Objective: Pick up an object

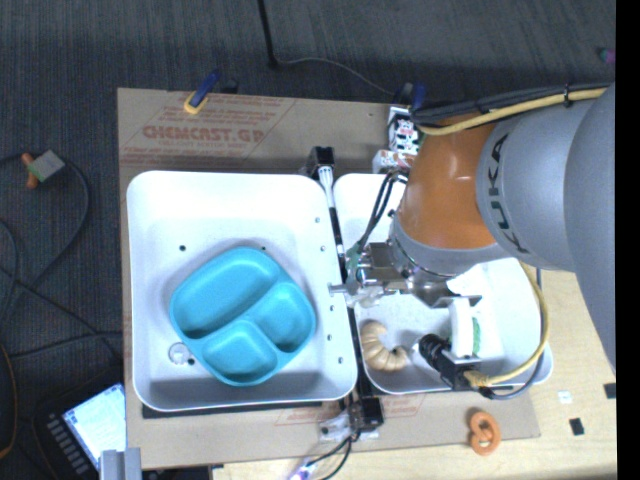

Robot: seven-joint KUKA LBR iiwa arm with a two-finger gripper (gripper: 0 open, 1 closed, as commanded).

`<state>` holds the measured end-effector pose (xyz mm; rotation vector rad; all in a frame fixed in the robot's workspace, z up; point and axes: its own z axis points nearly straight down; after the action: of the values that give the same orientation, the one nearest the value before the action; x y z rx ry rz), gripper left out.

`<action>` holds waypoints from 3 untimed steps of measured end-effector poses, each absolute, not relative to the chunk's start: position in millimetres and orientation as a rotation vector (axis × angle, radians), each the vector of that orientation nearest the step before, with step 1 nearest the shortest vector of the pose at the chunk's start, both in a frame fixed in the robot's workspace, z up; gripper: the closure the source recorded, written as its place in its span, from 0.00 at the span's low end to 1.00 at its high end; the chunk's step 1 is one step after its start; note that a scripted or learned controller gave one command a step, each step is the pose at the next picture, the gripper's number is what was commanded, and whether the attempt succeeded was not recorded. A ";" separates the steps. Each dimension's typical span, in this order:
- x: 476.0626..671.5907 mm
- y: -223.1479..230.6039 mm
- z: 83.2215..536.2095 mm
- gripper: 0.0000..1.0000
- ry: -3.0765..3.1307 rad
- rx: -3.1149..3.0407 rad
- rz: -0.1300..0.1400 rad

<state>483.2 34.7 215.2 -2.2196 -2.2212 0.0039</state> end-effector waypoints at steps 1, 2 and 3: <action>483.2 64.4 213.0 1.00 -2.223 -2.218 0.004; 531.4 107.7 146.7 1.00 -2.221 -2.220 0.005; 578.1 152.5 270.8 1.00 -2.224 -2.221 -0.001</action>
<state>578.1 152.5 270.8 -2.2214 -2.2240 -0.0011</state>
